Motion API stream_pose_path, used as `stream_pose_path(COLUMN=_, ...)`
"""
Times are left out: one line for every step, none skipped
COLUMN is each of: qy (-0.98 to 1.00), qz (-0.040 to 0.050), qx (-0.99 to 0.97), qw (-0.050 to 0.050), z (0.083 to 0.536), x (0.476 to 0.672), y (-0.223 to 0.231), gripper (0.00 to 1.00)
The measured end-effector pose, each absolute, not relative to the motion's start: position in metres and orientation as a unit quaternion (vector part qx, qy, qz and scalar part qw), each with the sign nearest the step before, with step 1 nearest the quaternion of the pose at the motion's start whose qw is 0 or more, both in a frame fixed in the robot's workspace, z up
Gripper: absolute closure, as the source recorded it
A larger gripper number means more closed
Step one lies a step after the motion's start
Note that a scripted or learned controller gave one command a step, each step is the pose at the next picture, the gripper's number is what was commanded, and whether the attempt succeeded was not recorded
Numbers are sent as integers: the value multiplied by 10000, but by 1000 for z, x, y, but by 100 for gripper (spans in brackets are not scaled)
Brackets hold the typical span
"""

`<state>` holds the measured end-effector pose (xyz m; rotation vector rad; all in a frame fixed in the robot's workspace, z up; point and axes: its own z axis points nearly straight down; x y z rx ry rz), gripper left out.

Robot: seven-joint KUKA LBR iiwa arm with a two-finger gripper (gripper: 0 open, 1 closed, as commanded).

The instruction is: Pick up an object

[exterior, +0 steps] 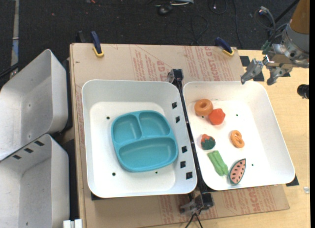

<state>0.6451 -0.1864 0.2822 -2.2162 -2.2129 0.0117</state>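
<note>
Nothing is being lifted yet: the gripper is hovering, fingers apart and empty, over the right bin's far corner, the doughnut lying untouched.

We see the arm only from the wrist down; the rest runs out past the top right corner. On the left, the upper spare tub is cut by the left edge, and the lower spare tub by the left and bottom edges. The cardboard sheet carries red lettering, partly hidden beneath the left bin and the right bin, and we cannot read it. In the right bin, the red and green toy is too small for us to name, as is the red lump beside the orange doughnut. The bench runs off the right edge.
</note>
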Motion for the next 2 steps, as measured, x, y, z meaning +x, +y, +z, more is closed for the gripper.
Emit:
stream_pose_path(qy=-7076, qz=1, qx=-7066, qw=-6, z=291, x=647, y=-186, gripper=0)
stream_pose_path(qy=-7079, qz=13, qx=-7063, qw=16, z=240, x=642, y=-177, gripper=0)
